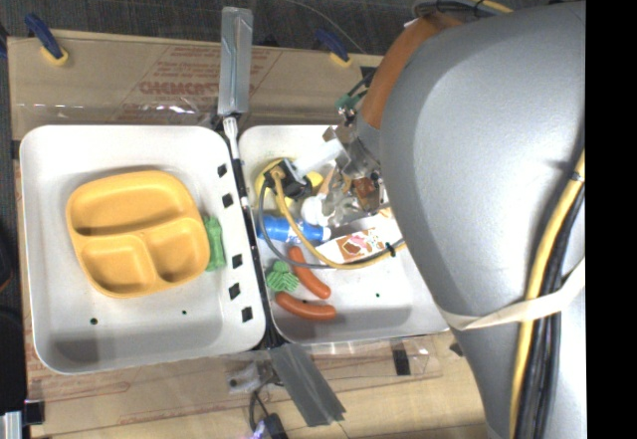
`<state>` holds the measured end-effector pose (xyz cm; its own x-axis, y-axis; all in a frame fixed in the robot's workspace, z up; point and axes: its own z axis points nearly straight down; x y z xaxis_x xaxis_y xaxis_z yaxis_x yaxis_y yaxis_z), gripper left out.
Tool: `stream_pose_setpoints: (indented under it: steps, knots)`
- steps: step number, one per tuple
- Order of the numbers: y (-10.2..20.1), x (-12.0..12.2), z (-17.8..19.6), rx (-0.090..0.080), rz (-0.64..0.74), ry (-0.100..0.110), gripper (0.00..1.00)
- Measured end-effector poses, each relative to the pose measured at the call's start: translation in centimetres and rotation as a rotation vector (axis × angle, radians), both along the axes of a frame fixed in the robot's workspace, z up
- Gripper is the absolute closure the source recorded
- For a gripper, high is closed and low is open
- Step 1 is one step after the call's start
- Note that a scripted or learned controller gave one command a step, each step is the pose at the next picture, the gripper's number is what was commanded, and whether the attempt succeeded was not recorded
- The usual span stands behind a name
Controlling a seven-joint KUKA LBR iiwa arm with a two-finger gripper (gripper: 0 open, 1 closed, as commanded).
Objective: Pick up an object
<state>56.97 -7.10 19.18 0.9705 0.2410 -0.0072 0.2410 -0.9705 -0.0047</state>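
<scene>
My gripper (343, 196) is down in the right bin (393, 313), over a cluster of small items near the bin's middle. Just left of it lie a blue tube (282, 229) and a white cap-like piece (313, 209). A printed card (355, 246) lies right below the gripper. Two orange-red sausages (310, 274) (305, 307) lie toward the bin's front, beside a small green toy (282, 277). The arm's big grey body hides the right part of this bin.
The left bin (40, 228) holds a yellow divided tray (137, 229) with a green item (213, 241) at its right edge. A black-clipped divider wall (239, 228) separates the two bins. Cardboard (149, 74) lines the bench behind them.
</scene>
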Motion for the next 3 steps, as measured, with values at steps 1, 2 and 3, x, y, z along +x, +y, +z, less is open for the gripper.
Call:
stream_pose_setpoints:
  steps: [1, 2, 3]
  knots:
    - [-10.2, -4.1, -5.9, -0.001, -0.041, 0.002, 0.00]
    - [-13.9, -1.3, -7.6, 0.000, 0.276, -0.004, 0.00]
    - [-13.7, -0.9, -10.0, 0.001, 0.242, -0.005, 0.00]
